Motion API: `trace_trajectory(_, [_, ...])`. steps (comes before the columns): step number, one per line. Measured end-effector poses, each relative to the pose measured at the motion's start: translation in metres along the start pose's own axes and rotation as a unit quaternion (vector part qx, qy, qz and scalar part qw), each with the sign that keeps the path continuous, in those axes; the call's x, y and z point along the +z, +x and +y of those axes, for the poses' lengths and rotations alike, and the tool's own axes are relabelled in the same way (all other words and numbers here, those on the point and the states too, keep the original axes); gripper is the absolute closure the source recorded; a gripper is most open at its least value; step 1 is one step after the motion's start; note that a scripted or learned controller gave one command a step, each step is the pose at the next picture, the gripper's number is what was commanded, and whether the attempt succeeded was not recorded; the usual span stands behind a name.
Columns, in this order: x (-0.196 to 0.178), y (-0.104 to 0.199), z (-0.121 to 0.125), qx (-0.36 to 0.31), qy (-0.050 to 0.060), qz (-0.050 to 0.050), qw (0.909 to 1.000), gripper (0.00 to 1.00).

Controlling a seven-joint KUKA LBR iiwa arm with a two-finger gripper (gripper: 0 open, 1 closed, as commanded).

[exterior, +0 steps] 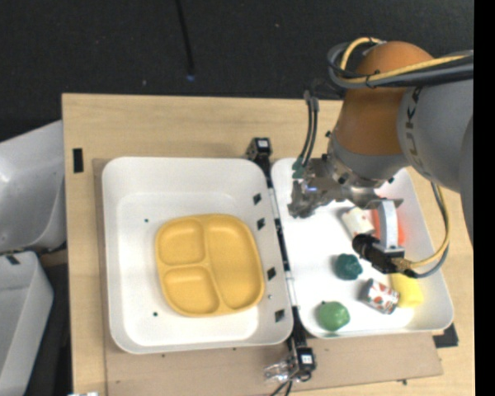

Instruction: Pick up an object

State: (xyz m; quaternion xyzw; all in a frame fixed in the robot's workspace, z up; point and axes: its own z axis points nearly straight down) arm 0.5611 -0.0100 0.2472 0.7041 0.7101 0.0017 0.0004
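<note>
My gripper [301, 201] hangs over the upper left part of the right bin [313, 250], close to the divider between the bins. I see nothing between its tips. Several small objects lie in the right bin to the gripper's lower right: a dark teal piece [346, 266], a green round object [332, 315], a yellow object [407, 290], a red-and-white patterned object [379, 296], and a white and orange item [386, 223] partly under the arm's cable.
The left bin [124, 196] holds a yellow divided plate [208, 263] with three compartments. The grey arm with its orange band [388, 97] covers the right bin's upper right. A black cable loops across that bin's right side.
</note>
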Motion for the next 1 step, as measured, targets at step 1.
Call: trace_trajectory(1, [-0.0062,0.0532,-0.0026,0.0,0.0,0.0,1.0,1.0])
